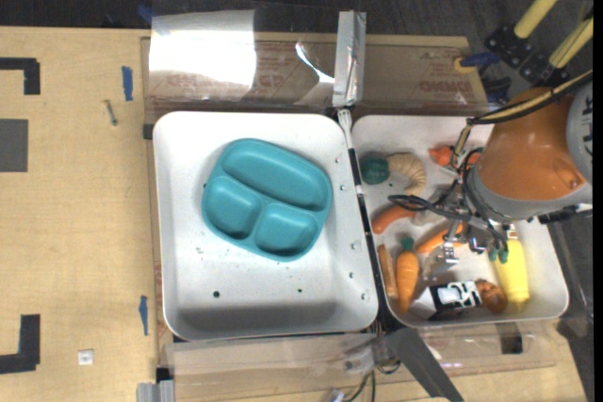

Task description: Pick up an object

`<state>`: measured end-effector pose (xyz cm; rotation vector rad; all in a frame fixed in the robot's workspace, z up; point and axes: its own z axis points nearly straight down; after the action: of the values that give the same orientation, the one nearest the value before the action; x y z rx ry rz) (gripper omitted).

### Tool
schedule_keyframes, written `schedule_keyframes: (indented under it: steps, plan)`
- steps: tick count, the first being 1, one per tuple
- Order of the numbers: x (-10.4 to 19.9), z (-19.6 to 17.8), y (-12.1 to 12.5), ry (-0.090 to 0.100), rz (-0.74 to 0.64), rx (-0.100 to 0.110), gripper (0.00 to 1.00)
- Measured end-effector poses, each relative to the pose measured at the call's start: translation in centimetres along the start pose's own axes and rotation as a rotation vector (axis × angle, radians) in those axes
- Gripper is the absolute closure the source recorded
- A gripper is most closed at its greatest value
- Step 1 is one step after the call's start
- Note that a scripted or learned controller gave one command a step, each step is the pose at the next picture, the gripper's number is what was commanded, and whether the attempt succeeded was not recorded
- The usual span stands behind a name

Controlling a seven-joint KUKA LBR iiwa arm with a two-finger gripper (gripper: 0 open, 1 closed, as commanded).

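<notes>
The arm reaches into the right bin, its orange band over the bin's far right part and the tool low among a heap of toy food. No one object is singled out by the task; the likeliest candidates lie just left of and below the tool. A carrot stands nearly upright in the picture, its long axis running from the far side toward the near rim, just left of and below the tool. Another orange piece slants at the tool's upper left. A yellow piece lies to its right, and a black-and-white item sits just below it, by the near rim. Wires and dark parts crowd the tool, so whether it is released or clenched cannot be told, and nothing can be made out in its grasp. The left bin carries a teal tray with 3 compartments, well apart from the arm.
</notes>
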<state>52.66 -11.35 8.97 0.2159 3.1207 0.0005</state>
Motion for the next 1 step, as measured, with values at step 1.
schedule_keyframes:
  steps: [1]
  plan:
    - [1.99, -0.07, 0.56, -0.004, 0.014, 0.001, 0.0]
